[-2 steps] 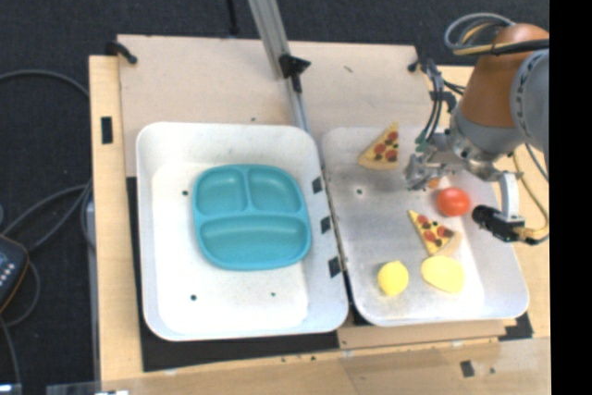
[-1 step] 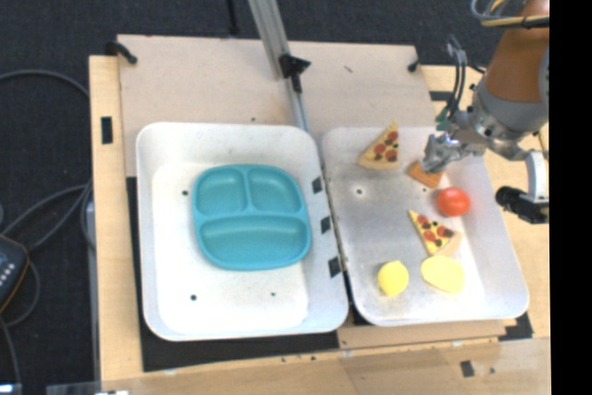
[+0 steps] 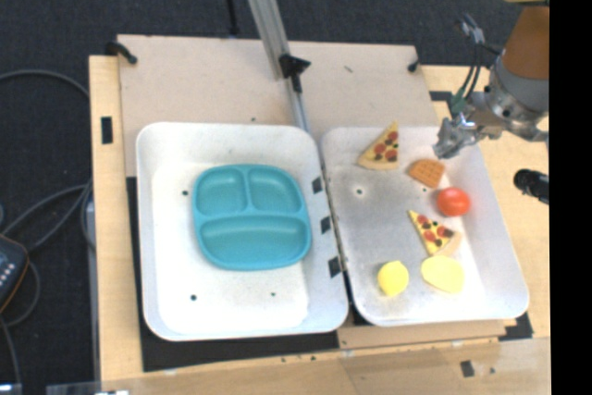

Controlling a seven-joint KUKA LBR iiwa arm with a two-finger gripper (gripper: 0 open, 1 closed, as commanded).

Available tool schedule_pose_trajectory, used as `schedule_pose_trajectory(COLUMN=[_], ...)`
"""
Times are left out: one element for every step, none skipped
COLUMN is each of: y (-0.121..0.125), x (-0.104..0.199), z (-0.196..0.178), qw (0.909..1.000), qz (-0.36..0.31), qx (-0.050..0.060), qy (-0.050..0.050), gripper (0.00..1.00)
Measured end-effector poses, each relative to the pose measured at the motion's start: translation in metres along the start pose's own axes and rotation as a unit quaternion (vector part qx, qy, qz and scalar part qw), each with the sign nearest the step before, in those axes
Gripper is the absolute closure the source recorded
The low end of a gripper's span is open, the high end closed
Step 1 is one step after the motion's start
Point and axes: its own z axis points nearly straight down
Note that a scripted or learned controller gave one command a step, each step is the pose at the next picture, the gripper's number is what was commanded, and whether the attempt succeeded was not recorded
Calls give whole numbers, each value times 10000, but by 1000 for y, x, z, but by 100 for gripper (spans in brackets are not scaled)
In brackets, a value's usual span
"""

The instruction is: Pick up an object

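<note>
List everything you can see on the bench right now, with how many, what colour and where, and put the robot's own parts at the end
white bins: 2, white, side by side on the bench
divided plate: 1, teal, middle of the left bin
pizza slices: 2, yellow with red dots, right bin, one at the far edge, one near the middle
tomato: 1, red, right bin, right of centre
toast-like piece: 1, orange-brown, right bin, beside the tomato
round yellow piece: 1, yellow, near edge of right bin
flat yellow piece: 1, pale yellow, beside the round one
metal rail: 1, grey, slanting above the bins
arm: 1, grey with orange band, right side
gripper: 1, grey, above the far right of the right bin, by the toast-like piece
</note>
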Motion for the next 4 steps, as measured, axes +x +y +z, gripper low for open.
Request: schedule_pose_trajectory(y=[1, -6, -25, -42], x=[-2, 55, 103, 147], z=[-46, -41, -23, -27], qw=[10000, 10000, 10000, 10000], qz=[-2, -23, -21, -23], qx=[-1, 23, 35, 28], qy=[0, 13, 16, 17], gripper=[100, 100, 100, 100])
